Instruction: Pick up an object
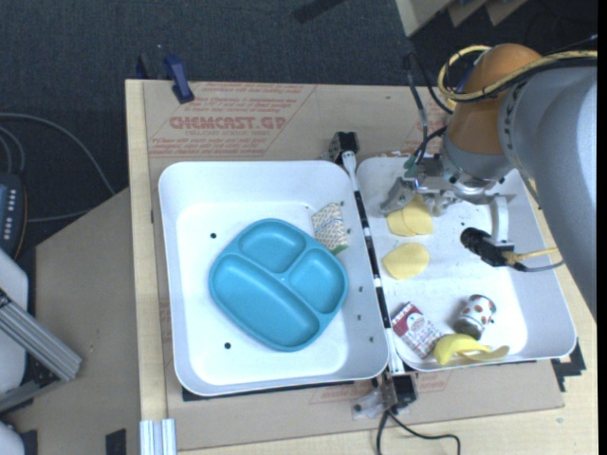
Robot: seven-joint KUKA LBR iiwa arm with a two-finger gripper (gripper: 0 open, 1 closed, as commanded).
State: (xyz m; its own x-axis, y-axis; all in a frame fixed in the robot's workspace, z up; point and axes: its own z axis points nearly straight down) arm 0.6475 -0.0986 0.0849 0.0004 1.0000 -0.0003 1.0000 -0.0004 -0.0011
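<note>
The two-finger gripper sits low over the far end of the right white bin. Whether it is apart or together cannot be told.

Just below and left of the gripper lies a pale yellow flat chip-shaped piece, with a second one nearer the camera. The first has its long axis roughly left-right.

Well below the gripper:
- a yellow plastic banana, long axis left-right, tip pointing right;
- a red-and-white packet;
- a small round red-and-white object.

Far left of the gripper, the left white bin holds a blue divided plastic tray.
</note>
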